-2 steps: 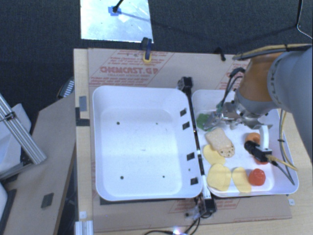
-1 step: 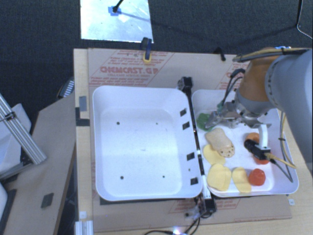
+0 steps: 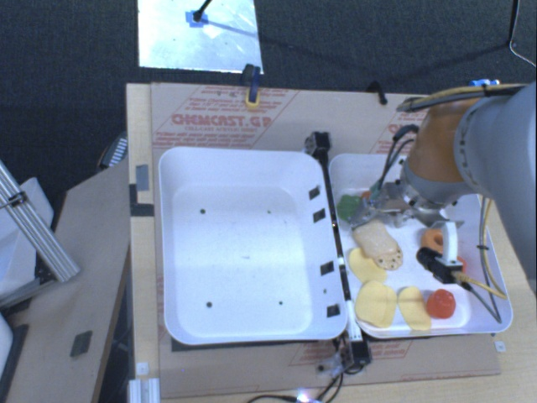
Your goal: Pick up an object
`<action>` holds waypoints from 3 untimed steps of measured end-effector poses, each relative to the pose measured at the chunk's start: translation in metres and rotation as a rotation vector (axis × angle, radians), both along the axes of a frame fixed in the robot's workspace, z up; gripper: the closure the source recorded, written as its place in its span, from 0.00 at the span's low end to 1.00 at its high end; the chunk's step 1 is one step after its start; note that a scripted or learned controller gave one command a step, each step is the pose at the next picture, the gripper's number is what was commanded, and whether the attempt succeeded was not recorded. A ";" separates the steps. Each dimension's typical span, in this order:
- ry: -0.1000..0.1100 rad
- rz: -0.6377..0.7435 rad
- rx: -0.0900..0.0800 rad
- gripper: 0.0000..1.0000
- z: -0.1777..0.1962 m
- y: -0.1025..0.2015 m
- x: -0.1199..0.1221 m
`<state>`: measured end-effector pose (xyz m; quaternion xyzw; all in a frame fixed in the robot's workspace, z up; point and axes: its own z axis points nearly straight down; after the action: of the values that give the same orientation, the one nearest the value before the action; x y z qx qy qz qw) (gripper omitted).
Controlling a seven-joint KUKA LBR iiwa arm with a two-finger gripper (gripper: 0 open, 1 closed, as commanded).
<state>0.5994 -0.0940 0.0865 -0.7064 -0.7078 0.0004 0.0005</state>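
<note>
The left bin (image 3: 243, 242) lies bare on the surface, likely kept as the drop side. The right bin (image 3: 491, 267) holds the candidates: a green piece (image 3: 348, 204) near its left wall, a tan block (image 3: 379, 246), yellow slices (image 3: 376, 302) along its near edge, a red ball (image 3: 440, 303). The gripper (image 3: 373, 211) hangs low beside the green piece (I cannot tell how its fingers stand), seemingly mid-approach.

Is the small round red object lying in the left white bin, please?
No, the small round red object lies in the right white bin, near its front corner.
</note>
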 end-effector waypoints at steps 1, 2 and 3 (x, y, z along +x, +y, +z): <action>0.003 0.002 0.001 0.00 -0.002 -0.008 0.059; -0.013 0.009 0.003 0.00 0.105 0.068 0.025; -0.007 0.007 0.000 1.00 0.110 0.063 0.025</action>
<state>0.6241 -0.0308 0.1962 -0.7041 -0.7101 -0.0023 -0.0020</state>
